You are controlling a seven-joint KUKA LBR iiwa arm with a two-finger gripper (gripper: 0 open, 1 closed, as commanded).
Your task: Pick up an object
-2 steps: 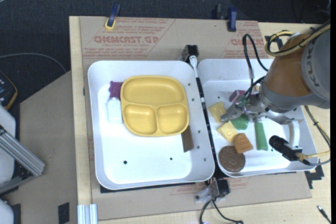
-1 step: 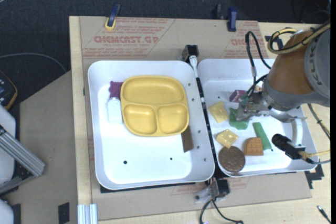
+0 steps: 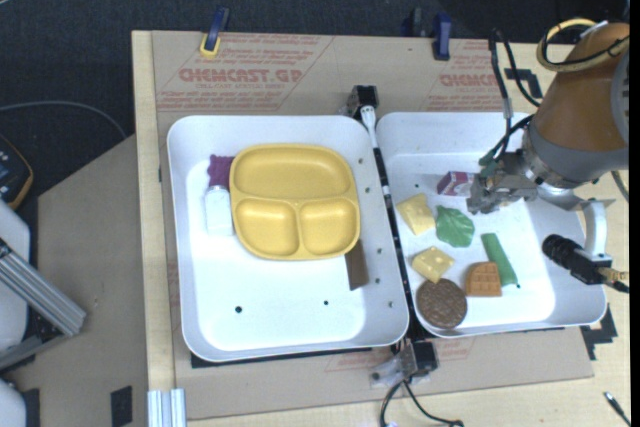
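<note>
A cardboard-topped bench (image 3: 300, 65) on dark carpet bears two white bins. The left bin (image 3: 190, 245) holds a yellow tray (image 3: 295, 200), with a purple block (image 3: 219, 169) at its 9 o'clock. In the right bin (image 3: 560, 310), the gripper (image 3: 487, 195) hovers at 12 o'clock of the green lump (image 3: 455, 226); whether it grips anything I cannot tell. Yellow pieces (image 3: 416, 214) and a green stick (image 3: 497, 258) crowd in, so closing could nudge neighbours or miss.
</note>
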